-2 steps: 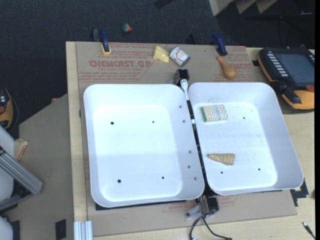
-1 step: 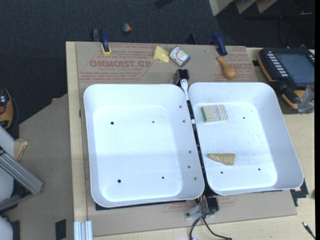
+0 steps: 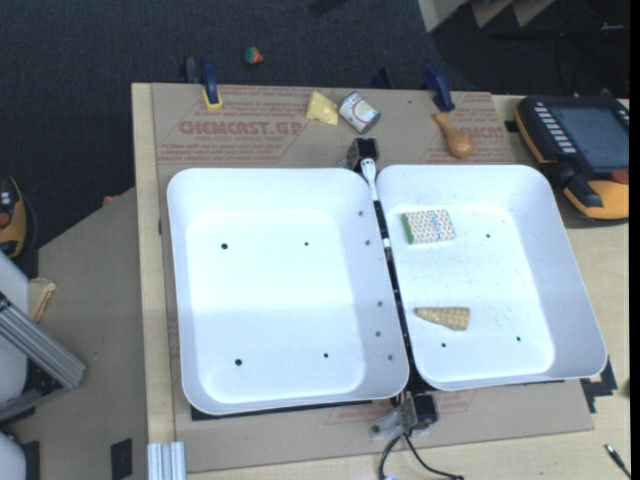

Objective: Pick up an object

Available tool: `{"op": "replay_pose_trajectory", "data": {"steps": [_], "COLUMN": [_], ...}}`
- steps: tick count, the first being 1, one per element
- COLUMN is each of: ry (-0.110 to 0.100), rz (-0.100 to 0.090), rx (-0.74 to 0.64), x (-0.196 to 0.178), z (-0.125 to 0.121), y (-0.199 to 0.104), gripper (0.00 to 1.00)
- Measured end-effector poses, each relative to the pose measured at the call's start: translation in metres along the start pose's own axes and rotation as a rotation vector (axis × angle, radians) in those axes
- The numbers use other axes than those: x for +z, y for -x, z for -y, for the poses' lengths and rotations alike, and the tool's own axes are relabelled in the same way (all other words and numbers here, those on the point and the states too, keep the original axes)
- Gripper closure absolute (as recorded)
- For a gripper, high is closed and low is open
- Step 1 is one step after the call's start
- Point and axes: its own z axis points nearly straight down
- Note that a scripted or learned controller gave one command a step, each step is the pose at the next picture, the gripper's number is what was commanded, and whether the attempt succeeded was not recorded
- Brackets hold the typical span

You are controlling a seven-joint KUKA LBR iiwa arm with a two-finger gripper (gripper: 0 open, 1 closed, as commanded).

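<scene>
The bench [image 3: 150, 268] has a brown cardboard-like top with red printed letters along its upper part. Two shallow white bins lie on it side by side: the left bin [image 3: 190, 268] in the middle of the frame and the right bin [image 3: 560, 258] touching it at the right. Above the bins, on the bare board, lie a yellow wedge piece [image 3: 322, 109], a small white box [image 3: 359, 112] just beside it, and a brown wooden-looking piece [image 3: 454, 136] further right. Two blue clamps [image 3: 210, 81] [image 3: 436, 87] sit at the upper edge.
</scene>
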Motion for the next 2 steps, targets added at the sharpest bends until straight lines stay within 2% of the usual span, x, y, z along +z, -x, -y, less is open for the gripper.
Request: {"op": "replay_pose_trajectory", "data": {"steps": [1, 2], "ry": [-0.031, 0.0], "rz": [-0.006, -0.003], "rx": [-0.005, 0.002], "x": [0.126, 0.0], "z": [0.003, 0.0], "y": [-0.092, -0.098], "gripper": [1.0, 1.0]}}
